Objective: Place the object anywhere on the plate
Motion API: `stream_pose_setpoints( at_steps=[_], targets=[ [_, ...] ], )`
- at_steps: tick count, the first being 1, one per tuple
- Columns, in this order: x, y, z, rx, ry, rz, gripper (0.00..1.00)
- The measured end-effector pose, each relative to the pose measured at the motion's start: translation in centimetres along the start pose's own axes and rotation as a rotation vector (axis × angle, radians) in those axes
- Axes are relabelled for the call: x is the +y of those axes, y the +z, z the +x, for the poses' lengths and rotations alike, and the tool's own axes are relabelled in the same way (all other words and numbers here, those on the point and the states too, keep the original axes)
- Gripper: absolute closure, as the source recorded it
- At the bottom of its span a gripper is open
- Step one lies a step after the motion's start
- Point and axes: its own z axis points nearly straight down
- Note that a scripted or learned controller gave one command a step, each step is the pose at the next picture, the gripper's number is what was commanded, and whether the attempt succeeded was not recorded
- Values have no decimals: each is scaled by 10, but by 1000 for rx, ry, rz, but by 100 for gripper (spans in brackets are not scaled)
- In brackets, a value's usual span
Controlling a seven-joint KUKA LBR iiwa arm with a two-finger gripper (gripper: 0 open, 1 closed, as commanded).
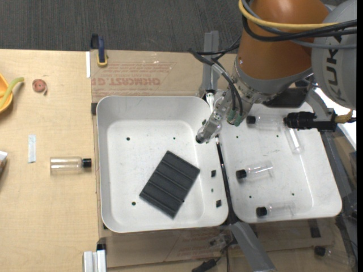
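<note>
A dark grey ribbed rectangular plate (pixel 170 183) lies tilted on the floor of the left bin (pixel 113 152), towards its front. My gripper (pixel 203 136) hangs from the grey and orange arm at the left bin's right wall, up and to the right of the plate and apart from it. Its tip is small and dark against the white. Clear vials with black caps lie in the right bin (pixel 317 203): one (pixel 255 171) near the middle, one (pixel 273 210) at the front, and one (pixel 293 140) further back.
Another capped vial (pixel 69 163) lies on the wooden bench left of the bins, near a small white strip (pixel 32 149). A yellow object (pixel 5 92) and a pink disc (pixel 38 85) sit at the far left. A cardboard sheet (pixel 136 75) lies behind the left bin.
</note>
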Motion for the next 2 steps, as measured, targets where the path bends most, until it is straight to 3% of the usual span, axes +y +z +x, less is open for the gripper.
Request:
stream_pose_setpoints(
  at_steps=[1, 2],
  targets=[
    [10, 101, 76, 1, -197, 0, 100],
    [9, 101, 76, 1, -197, 0, 0]
  ],
)
